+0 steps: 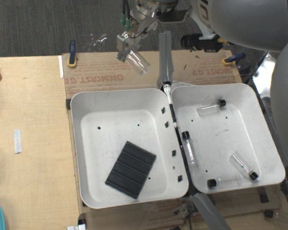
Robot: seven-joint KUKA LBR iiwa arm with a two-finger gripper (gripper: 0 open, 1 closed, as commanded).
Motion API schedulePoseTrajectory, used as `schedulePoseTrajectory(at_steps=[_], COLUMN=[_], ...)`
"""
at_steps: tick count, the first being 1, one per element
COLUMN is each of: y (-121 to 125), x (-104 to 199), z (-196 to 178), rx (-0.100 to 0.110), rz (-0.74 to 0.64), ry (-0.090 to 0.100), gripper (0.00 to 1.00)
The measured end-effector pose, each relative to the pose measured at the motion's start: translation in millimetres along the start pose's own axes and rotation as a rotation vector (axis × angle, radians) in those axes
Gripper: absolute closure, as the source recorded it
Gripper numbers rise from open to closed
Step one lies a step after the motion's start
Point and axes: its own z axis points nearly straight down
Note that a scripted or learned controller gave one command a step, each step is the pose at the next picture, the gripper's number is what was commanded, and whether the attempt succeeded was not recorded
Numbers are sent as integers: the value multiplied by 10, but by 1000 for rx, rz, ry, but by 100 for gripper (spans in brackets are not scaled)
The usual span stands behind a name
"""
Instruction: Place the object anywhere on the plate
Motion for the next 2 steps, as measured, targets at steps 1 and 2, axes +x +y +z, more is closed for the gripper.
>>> schedulePoseTrajectory(at_steps=[1,2], y=[-209,-566], x=[-142,-507], z=[-333,-356], rx=[-6,-6], rz=[-379,-603], ry=[4,5], gripper=[100,100])
